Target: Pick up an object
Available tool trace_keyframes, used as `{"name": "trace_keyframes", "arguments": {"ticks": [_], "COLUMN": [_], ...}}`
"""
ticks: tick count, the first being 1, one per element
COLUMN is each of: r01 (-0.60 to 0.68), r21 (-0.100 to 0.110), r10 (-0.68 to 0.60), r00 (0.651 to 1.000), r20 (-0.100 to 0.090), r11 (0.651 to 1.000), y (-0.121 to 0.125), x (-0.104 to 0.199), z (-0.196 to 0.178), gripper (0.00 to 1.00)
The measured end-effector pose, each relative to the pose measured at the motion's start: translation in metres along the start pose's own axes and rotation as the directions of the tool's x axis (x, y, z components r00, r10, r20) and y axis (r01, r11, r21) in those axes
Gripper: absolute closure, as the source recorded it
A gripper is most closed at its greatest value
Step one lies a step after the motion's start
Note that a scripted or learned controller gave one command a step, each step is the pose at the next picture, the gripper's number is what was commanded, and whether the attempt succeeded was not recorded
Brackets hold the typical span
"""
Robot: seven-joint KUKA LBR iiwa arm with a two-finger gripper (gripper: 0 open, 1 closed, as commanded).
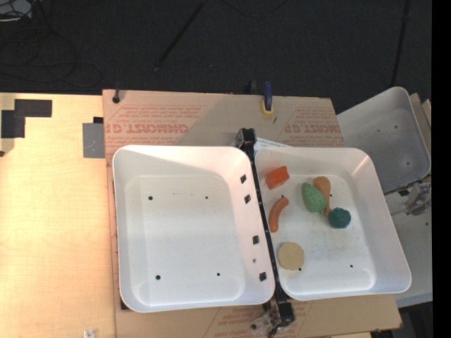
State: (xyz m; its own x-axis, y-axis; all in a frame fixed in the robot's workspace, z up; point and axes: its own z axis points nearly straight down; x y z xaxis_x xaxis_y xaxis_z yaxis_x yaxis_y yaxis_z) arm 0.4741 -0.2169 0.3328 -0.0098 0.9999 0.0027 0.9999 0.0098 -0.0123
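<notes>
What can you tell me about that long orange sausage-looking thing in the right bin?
The sausage-shaped piece is a slim, curved orange-red object, smooth like a plastic toy hot dog, with rounded ends. It lies flat on the floor of the right bin, close to the left wall, running from upper right to lower left. Nothing appears to touch it: the orange block sits just above it, the tan disc just below, the green piece to its right.

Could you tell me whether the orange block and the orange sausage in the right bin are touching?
Apart: the camera view shows bare white bin floor between the orange block and the curved orange sausage.
</notes>
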Motion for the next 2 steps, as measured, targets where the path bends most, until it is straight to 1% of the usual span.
{"name": "trace_keyframes", "arguments": {"ticks": [2], "r01": [0.01], "r21": [0.003], "r10": [-0.01], "r00": [1.0], "r20": [-0.001], "r11": [1.0], "y": [-0.0003], "x": [-0.0016], "z": [-0.0185], "gripper": [1.0]}}
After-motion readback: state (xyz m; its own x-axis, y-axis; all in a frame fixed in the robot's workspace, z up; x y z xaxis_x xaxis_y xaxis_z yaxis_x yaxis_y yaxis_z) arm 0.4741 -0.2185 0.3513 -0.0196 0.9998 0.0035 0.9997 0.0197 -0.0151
